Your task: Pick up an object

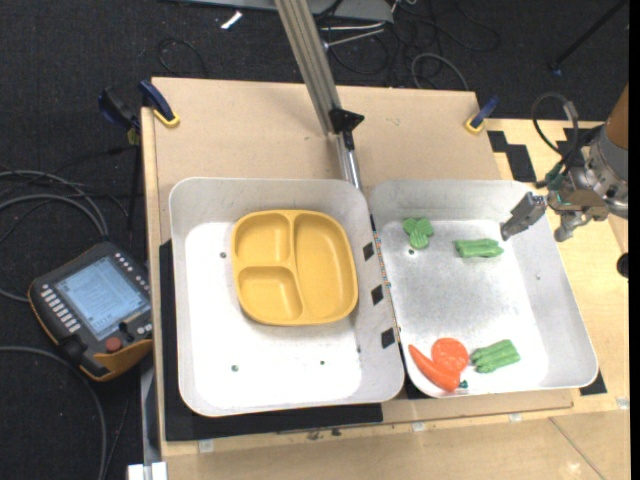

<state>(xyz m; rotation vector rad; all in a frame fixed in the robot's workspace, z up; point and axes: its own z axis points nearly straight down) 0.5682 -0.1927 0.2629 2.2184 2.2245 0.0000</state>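
two white bins sit side by side on a light brown bench point(260, 128). the left bin point(200, 298) holds a yellow plate point(296, 267) with three parts. the plate sits near the middle of that bin, a bit toward 12 o'clock.

the right bin point(540, 298) holds four small toys. a small green toy point(418, 232) lies near the 11 o'clock corner of that bin. a long green toy point(478, 249) lies just to its 3 o'clock side, a little apart from it. down near the 6 o'clock edge are an orange and red toy point(444, 361) and another green toy point(496, 355). these two lie just beside each other, with the green one at the 3 o'clock side.

the arm comes in from the 3 o'clock side of the bench. the gripper point(545, 218) hangs over the 1 o'clock part of the right bin, near its rim. its two fingers are spread apart, and there is nothing between them. the left finger point(520, 216) points down toward the long green toy but is not touching it. the other toys are well apart from the gripper.

a grey hand box with a screen point(95, 308) lies on the dark floor at 9 o'clock of the bench. a long metal pole point(310, 48) leans in from 12 o'clock.
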